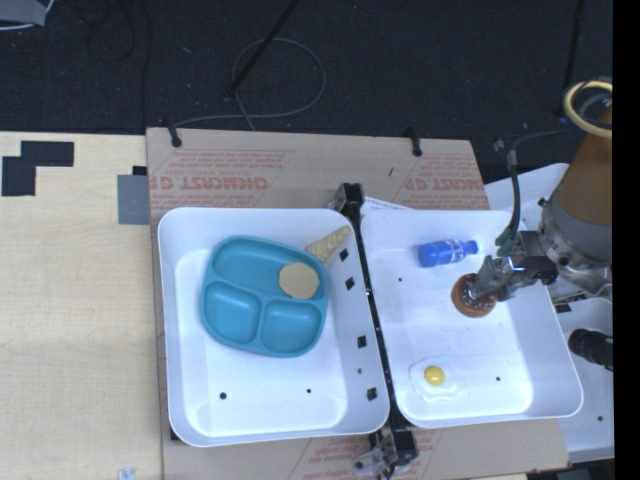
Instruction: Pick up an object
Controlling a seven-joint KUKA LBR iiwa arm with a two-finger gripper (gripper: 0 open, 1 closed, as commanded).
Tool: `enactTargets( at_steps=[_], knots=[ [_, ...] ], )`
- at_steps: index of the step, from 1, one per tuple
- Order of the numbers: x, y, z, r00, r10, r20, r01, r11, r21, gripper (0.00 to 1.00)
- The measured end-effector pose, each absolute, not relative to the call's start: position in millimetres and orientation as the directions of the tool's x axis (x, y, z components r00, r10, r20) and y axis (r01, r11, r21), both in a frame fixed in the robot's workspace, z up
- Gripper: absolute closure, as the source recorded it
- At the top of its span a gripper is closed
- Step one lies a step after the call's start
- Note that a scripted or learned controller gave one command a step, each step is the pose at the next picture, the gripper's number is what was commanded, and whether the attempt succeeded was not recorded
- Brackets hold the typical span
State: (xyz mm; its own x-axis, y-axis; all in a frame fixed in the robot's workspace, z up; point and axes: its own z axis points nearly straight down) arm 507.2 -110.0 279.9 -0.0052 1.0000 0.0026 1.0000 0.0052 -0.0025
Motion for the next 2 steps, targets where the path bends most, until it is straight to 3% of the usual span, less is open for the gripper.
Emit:
enactTargets(
  at_steps=[2],
  knots=[
    [501.9, 9.5, 266.1, -0.005, 1.0, 0.002, 1.0, 0.005, -0.004, 1.0]
  ],
)
